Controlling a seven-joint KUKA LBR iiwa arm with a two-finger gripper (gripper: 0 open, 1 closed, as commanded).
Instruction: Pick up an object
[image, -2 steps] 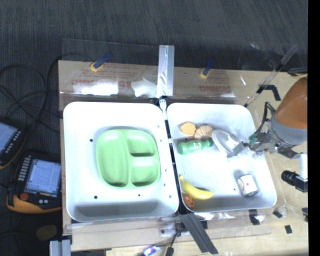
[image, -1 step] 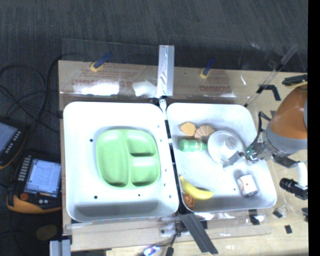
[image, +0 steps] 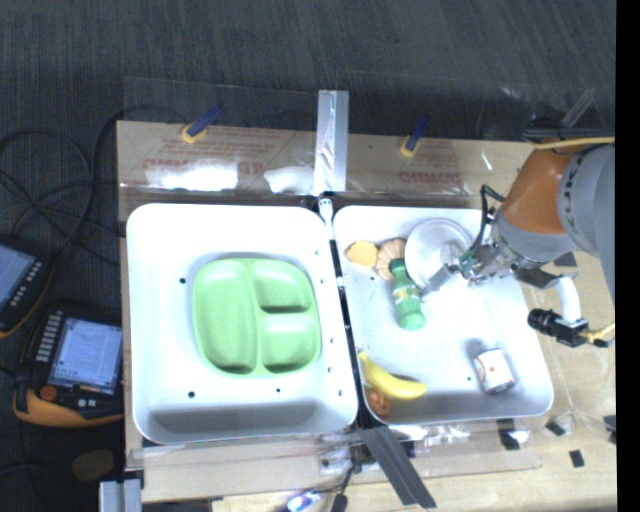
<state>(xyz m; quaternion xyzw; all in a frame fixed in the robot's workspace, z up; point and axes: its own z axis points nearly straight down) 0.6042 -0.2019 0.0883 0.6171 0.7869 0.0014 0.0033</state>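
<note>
On the bench sit two shallow white bins side by side, their inner rims touching along a dark seam down the middle. The left bin holds a green divided tray, which lies roughly in the centre with bare white floor on all four sides, widest along the left wall and the near edge. The right bin is busier: its things crowd the far left corner and the near left corner, while the middle of the floor and the strip along the right wall lie open.

From the right the grey arm with its orange band reaches in over the far right corner of that bin. Its gripper hangs low beside a white bowl that stands near the far wall; whether the fingers are apart or together cannot be told, as they are too small and blurred.

A green bottle lies just to the left of the gripper, its cap pointing to the far wall, close by the bowl's near left rim. A banana lies in the near left corner, close to the centre seam, with a brown round thing touching the near wall beside it. A small white and red can lies apart in the near right part, with free floor around it. A pale yellow and tan snack-like thing rests in the far left corner, between the seam and the bowl.
</note>
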